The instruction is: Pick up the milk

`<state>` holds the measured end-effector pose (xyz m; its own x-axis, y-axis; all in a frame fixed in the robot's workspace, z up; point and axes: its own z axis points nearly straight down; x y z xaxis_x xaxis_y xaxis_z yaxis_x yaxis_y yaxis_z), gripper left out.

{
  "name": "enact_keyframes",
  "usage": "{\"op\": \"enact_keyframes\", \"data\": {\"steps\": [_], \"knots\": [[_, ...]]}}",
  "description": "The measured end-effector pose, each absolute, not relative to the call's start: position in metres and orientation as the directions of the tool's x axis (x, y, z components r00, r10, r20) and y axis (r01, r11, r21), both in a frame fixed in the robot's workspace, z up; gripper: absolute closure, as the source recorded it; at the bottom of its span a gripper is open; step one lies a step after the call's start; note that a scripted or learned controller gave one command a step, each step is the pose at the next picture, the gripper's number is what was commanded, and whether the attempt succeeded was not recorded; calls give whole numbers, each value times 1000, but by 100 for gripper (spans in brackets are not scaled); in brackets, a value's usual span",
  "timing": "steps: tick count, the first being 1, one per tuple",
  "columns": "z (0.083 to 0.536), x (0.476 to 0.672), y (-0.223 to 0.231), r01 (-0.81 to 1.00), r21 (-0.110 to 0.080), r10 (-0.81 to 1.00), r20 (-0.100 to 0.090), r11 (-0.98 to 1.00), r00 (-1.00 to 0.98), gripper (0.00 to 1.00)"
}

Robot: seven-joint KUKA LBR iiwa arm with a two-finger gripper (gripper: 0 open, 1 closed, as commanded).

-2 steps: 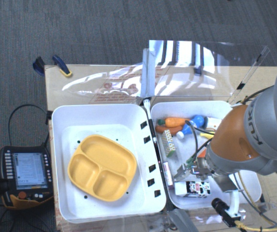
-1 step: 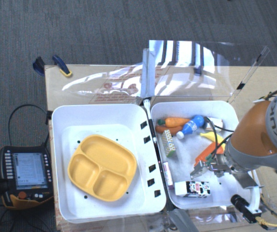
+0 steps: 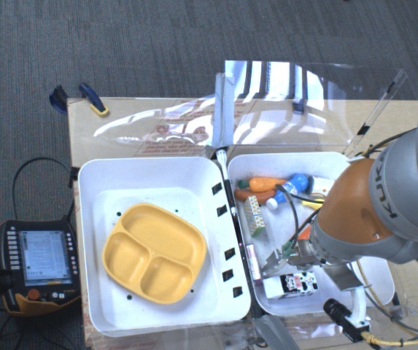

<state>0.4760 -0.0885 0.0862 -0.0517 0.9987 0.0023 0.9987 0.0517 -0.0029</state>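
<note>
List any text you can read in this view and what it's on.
"KUKA": on the arm's grey casing, reading sideways.
Milk carton: black and white print, too small to read.
Teach pendant screen: lines of text, too blurred to read.
Small box in the right bin: markings unreadable.

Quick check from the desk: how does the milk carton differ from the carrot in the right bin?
The milk carton is boxy, white with black patches; the carrot is long, tapered and orange. The milk carton lies at the bin's near edge, beside the gripper; the carrot lies near the far wall, beside a blue bottle. Both lie flat in the right bin.
</note>
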Motion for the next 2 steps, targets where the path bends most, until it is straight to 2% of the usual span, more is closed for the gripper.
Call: {"op": "enact_keyframes", "data": {"steps": [1,2], "knots": [[95,477,-88,999,-4,999,4,51,-51,100],[95,477,-88,999,-4,999,4,50,-50,0]]}}
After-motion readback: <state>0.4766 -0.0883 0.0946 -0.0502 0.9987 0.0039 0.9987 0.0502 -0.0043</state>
